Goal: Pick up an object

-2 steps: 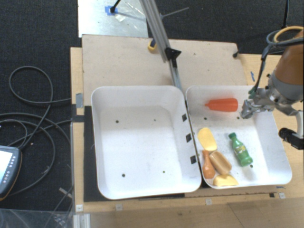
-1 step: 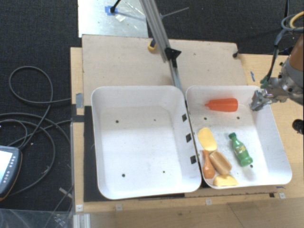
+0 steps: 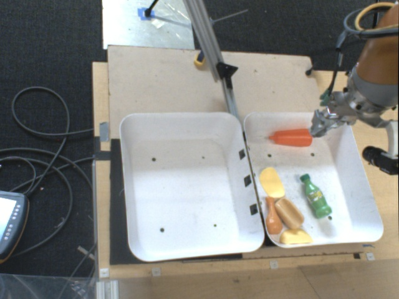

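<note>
1. Two shallow white bins sit side by side on the surface [image 3: 168,80]. The left bin [image 3: 134,167] has only small dark dots on its floor.
2. The right bin [image 3: 361,185] holds several toy foods. An orange carrot [image 3: 291,138] lies near the far wall. A pale yellow piece [image 3: 272,182] lies toward the middle.
3. Near the front edge of the right bin, a thin orange piece [image 3: 273,214], a tan bread-like roll [image 3: 290,212] and a yellow wedge [image 3: 295,236] lie clustered together, touching or almost so.
4. A green bottle [image 3: 315,197] lies to the right of that cluster, apart from it, with its cap toward the far wall and its long axis running slightly slantwise front to back.
5. The carrot's long axis runs left to right across the bin. Its right end lies just beside the gripper [image 3: 320,123].
6. The gripper hangs over the far right corner of the right bin, at the carrot's right end. Whether the jaws are apart or together cannot be told, nor whether they touch the carrot.
</note>
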Robot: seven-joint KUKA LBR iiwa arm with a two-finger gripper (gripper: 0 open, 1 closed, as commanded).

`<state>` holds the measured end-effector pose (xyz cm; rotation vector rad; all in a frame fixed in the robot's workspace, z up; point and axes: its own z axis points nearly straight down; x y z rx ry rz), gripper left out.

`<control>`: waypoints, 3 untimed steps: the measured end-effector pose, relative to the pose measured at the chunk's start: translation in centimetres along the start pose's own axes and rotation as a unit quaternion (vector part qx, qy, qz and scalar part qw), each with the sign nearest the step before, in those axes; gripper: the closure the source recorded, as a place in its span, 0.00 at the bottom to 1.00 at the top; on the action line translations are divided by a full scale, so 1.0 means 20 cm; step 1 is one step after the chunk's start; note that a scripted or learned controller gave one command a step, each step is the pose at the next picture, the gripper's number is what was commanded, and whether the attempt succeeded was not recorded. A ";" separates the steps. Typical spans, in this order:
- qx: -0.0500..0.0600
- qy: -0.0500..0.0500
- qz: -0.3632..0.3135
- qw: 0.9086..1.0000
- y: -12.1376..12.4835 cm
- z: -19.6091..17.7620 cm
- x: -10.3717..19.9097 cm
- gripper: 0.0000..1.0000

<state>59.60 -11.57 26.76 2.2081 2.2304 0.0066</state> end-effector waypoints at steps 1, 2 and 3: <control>0.002 0.000 0.000 1.000 0.08 0.09 0.25 1.00; 0.001 0.001 -0.001 1.000 0.21 0.12 0.54 1.00; 0.001 0.001 0.000 1.000 0.34 0.13 0.81 1.00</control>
